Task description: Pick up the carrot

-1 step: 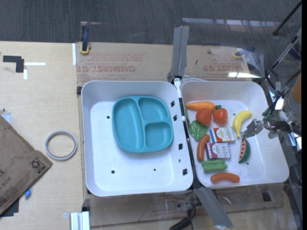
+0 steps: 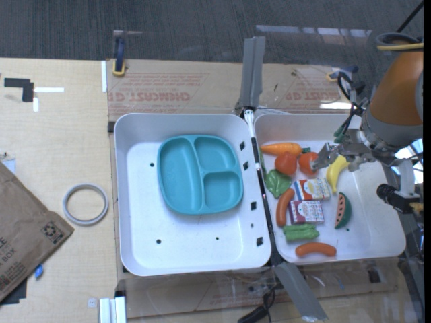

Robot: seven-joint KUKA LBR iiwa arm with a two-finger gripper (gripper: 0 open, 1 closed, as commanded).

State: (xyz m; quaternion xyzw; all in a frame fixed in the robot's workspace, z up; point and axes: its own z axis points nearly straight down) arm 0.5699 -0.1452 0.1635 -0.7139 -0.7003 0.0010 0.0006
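Observation:
The carrot (image 2: 281, 149) is orange with a green tip and lies across the top left corner of the right bin (image 2: 377, 244). My gripper (image 2: 339, 159) hangs over the bin's upper middle, to the right of the carrot and apart from it. It is open, with its fingers on either side of the upper end of a yellow banana (image 2: 335, 173). Nothing is lifted between them. The grey arm with its orange band (image 2: 399, 89) comes in from the right.
Just below the carrot are two red vegetables (image 2: 287, 163) (image 2: 308, 162) and a green leaf (image 2: 276, 181). Further down lie sausages (image 2: 283, 208) (image 2: 315, 249), two small cartons (image 2: 307, 211), a watermelon slice (image 2: 343, 210) and a green pod (image 2: 300, 232). The left bin (image 2: 135, 241) holds a teal divided plate (image 2: 201, 173).

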